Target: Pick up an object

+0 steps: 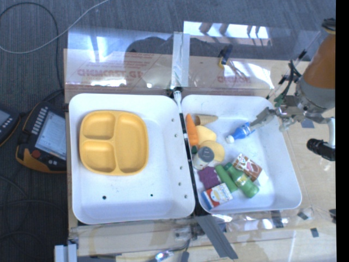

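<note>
**Gripper over right bin, near the bottle, nothing seen held**

The arm (322,64) is seen entering from the right, with the gripper (265,116) extended over the upper right part of the right bin (283,198). Its state cannot be told; the tip is too small and blurred. No object is seen between its parts.

Object positions, given relative to the gripper:
- A small bottle with a blue body and white cap (239,132) is lying tilted just beside the gripper, down and to the left. Contact cannot be confirmed.
- Further left, a carrot (192,131) is laid along the bin's left wall, with a yellow round piece (205,135) next to it and a cone-shaped item (207,118) above that.
- Below and left, a grey round can (205,155) is seen on a yellow item (217,151).
- Well below, a patterned red carton (248,167) is located, with two green bottles (239,180) beside it, a purple block (208,176) to their left and a red and white packet (217,194) nearest the front wall.
- Far to the left, a yellow divided plate (114,142) is held in the left bin (131,209).

Both bins are carried side by side on the bench (313,195).
</note>
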You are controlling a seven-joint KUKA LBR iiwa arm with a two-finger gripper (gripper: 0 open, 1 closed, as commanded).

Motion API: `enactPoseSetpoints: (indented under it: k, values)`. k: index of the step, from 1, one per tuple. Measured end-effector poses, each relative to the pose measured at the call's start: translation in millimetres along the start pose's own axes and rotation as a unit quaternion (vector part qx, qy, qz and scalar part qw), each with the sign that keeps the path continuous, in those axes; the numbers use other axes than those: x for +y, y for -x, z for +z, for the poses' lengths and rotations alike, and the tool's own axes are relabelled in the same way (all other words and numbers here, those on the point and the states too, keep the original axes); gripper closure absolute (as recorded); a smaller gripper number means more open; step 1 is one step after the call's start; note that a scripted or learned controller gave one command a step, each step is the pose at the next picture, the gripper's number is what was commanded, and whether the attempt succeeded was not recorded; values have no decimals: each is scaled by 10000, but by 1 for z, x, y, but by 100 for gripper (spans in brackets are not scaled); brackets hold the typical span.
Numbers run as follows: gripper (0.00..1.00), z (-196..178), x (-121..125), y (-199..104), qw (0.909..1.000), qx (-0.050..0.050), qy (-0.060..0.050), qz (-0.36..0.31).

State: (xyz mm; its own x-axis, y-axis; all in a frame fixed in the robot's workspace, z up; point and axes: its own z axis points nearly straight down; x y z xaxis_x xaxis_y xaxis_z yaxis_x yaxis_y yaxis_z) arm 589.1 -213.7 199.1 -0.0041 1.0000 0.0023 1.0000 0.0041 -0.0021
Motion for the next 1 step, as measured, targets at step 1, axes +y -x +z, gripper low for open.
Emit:
enactPoseSetpoints:
  k: [1]
  values:
    - [0, 91, 15, -16, 9998, -51, 148, 157]
